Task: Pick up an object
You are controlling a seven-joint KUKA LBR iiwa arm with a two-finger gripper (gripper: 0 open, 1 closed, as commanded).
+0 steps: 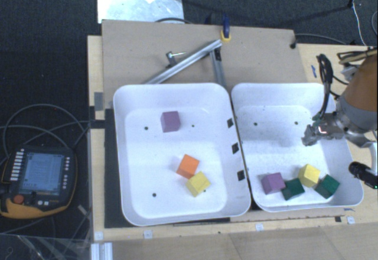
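One arm (360, 99) in from the right, low over the right bin (277, 96). Gripper (316, 133) above the bin's right side, near the far wall, nothing seen in its grasp. Cannot tell whether apart or together.

Four blocks in a bunch at the near edge of that bin, below the gripper and apart from it: purple block (273, 182), dark green block (292, 188) touching it, yellow block (309, 175) just beside, second green block (327, 185) nearest the corner. Bare white floor between gripper and blocks, nothing in the way.

Three more in the left bin (127, 152): small purple cube (170, 121) alone near the back, orange cube (188, 165) and yellow cube (198, 183) touching near the front.

Behind the bins, a metal bar (183, 62) lying slanted on brown board (260, 52). Off to the left on the dark floor, a control pad (36, 181) with a screen and cables.
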